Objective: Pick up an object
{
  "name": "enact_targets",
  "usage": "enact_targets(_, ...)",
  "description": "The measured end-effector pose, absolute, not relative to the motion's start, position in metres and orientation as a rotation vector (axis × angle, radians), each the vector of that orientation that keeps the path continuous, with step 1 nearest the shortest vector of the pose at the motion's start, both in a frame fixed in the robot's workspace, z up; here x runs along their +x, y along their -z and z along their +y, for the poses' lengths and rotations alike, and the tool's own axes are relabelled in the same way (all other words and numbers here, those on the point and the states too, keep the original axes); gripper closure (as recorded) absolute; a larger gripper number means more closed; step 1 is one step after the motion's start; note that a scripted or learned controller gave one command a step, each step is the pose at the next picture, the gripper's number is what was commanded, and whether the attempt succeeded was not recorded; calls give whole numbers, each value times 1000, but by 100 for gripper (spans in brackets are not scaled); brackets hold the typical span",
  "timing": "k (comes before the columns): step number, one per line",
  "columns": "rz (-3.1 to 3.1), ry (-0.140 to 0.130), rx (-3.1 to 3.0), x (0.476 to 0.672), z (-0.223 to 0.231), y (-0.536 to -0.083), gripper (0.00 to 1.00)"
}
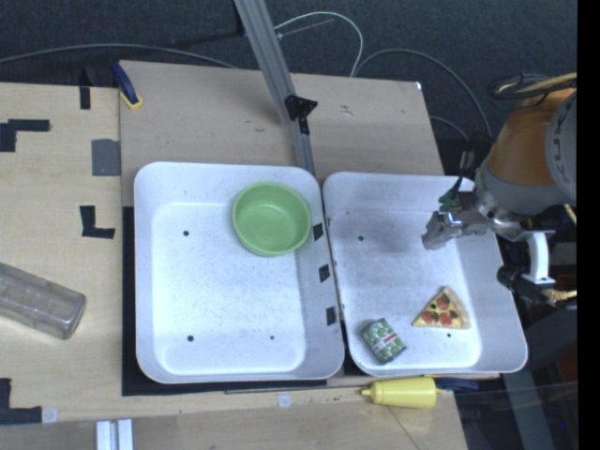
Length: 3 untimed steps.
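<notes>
A toy pizza slice [442, 309] lies in the right bin [375, 204], near its front right corner. A small green patterned packet [382, 339] lies to its left by the front wall. A green bowl [272, 217] sits at the back right of the left bin [178, 279]. My gripper [439, 232] hangs over the right side of the right bin, above and behind the pizza slice, with nothing seen between its fingers.
A yellow bottle [405, 393] lies on the bench just in front of the right bin. A clear plastic cylinder [37, 301] lies at the far left. A grey metal pole [272, 59] slants down to the bins' back edge.
</notes>
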State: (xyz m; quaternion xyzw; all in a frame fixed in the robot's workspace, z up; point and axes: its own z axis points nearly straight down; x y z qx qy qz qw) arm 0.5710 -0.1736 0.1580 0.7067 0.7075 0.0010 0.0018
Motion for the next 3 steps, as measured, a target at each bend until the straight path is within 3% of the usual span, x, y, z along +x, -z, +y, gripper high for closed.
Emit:
enact_targets(2, 2221, -5, 2215, 569, -167, -262, 100)
enact_targets(3, 2230, -2, 2214, 574, -106, -264, 100)
